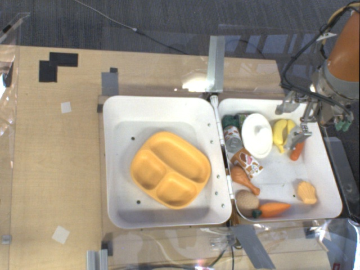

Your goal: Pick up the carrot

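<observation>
Lying at the right bin's (332, 198) near edge, carrot (274, 209) well apart from the fingers (298, 135); their state unclear.

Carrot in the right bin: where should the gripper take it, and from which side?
Probably mid-body, from straight above. The carrot lies flat, lengthwise along the near wall of the right bin, green end against a brownish ball. Fingers should straddle its narrow width, though the wall leaves little room. The gripper sits farther back.
</observation>
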### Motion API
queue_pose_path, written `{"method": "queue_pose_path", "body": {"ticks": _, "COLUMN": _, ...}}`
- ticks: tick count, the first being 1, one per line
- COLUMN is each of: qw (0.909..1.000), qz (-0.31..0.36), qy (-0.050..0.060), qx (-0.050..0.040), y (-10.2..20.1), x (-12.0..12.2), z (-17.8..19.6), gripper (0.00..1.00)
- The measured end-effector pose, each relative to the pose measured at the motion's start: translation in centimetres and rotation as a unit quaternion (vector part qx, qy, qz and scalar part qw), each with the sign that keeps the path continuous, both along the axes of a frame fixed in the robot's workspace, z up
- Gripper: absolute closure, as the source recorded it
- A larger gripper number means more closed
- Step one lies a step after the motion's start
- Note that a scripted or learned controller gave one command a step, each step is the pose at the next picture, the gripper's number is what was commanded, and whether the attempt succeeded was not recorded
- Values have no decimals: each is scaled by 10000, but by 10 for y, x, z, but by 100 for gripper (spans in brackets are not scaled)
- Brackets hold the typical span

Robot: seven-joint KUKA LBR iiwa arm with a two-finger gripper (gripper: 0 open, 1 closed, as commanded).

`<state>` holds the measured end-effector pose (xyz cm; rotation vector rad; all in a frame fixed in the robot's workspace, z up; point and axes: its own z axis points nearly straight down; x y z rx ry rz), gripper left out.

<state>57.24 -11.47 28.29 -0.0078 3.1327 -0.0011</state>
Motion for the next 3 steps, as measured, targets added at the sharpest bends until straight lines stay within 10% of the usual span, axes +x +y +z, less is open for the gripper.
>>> {"method": "queue_pose_path", "body": {"ticks": 1, "qw": 9929, "qz": -1193, "qy": -13, "qx": 6, "y": -39, "x": -42, "z": -190, "gripper": 0}}
{"method": "queue_pose_path", "body": {"ticks": 2, "qw": 9987, "qz": -502, "qy": -86, "qx": -11, "y": -35, "x": -78, "z": -192, "gripper": 0}}
{"method": "queue_pose_path", "body": {"ticks": 3, "qw": 9798, "qz": -2001, "qy": -35, "qx": 7, "y": -17, "x": -71, "z": -193, "gripper": 0}}
